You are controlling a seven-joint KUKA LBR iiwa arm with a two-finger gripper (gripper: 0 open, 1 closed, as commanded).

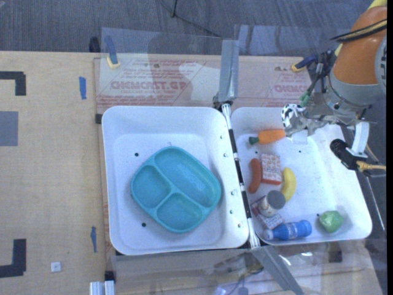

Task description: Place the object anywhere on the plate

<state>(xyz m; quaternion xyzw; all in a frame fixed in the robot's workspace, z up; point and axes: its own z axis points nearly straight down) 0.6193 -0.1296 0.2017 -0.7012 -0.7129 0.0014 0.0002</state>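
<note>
The claw [299, 123] is hovering at the far side of the right bin [319, 158], just beside the carrot [270, 136]. The teal plate [176, 189] is sitting in the left bin [120, 134].

Plate [176, 189] in left bin [116, 128]; carrot [271, 136] in right bin [359, 217].

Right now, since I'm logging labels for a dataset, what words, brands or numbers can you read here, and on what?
Red lettering on the clear sheet: large, but too blurred to quote.
Its right end: same red print, smaller, unreadable.
Red-and-white packet: print too small to read.
Can: label unreadable.
Blue bottle: label unreadable.
Nothing can be quoted.
</note>
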